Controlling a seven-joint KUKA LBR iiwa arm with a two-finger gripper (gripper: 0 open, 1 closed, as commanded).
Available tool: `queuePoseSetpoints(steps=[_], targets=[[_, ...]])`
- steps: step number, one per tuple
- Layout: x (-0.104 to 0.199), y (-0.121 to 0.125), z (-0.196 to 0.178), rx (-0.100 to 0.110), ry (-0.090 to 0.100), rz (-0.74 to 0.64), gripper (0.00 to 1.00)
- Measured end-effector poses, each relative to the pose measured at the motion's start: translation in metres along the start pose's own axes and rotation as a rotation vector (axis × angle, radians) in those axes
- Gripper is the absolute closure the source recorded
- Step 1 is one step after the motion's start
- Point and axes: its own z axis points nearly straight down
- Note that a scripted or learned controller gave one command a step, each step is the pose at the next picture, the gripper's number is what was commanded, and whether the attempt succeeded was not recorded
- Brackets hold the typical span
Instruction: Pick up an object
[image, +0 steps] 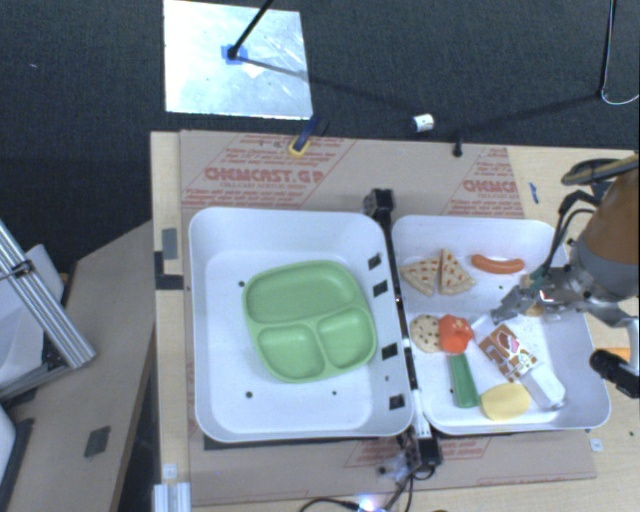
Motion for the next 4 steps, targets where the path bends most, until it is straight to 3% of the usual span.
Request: queuePoseSetpoints(steps=[1, 2, 3, 4], targets=[[-0.005, 0.008, 0.055, -0.002, 0.000, 0.001, 0.00], [-0.005, 0.009, 0.071, -0.004, 0.000, 0.001, 0.00], [-0.005, 0.010, 0.060, -0.006, -0.001, 0.000, 1.00], [-0.009, 0.015, -0.004, -0.010, -0.003, -0.002, 1.00]])
